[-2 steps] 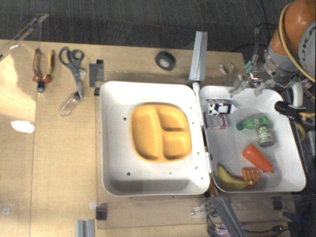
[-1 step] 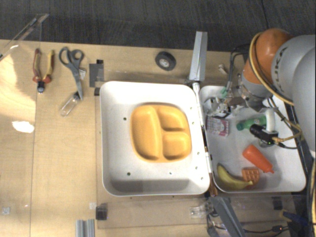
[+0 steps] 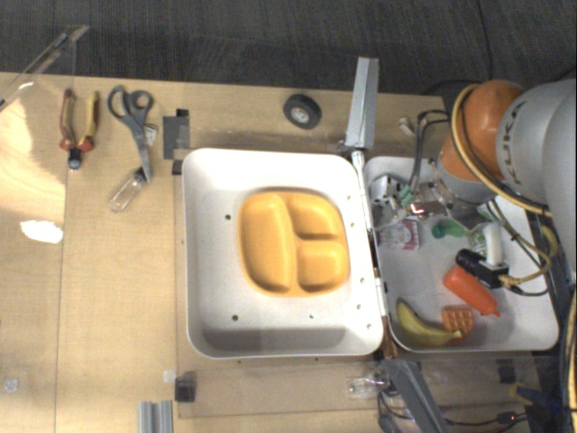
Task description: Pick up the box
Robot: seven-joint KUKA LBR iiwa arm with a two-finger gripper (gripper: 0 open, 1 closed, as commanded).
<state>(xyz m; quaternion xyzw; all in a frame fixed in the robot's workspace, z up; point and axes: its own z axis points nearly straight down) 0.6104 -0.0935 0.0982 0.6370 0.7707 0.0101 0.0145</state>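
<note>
1. A light wooden counter (image 3: 90,314) holds two shallow white bins side by side.
2. The left white bin (image 3: 209,269) has a yellow plastic tray with three sections (image 3: 293,242) in its middle.
3. The right white bin (image 3: 534,325) holds a yellow toy banana (image 3: 422,325), an orange toy carrot (image 3: 471,290) and a small orange waffle piece (image 3: 457,317).
4. The small see-through box with pink on it (image 3: 406,234) lies in the right bin, close to the bin's left wall.
5. The grey arm with the orange band (image 3: 527,142) reaches in from the right.
6. Its end effector (image 3: 407,207) is just above the box in the picture. I cannot tell if it is wide or narrow, or if it touches the box.
7. Grey scissors (image 3: 135,124), red-handled pliers (image 3: 77,126) and a black tape roll (image 3: 302,111) lie on the counter, well apart from the bins' toys.
</note>
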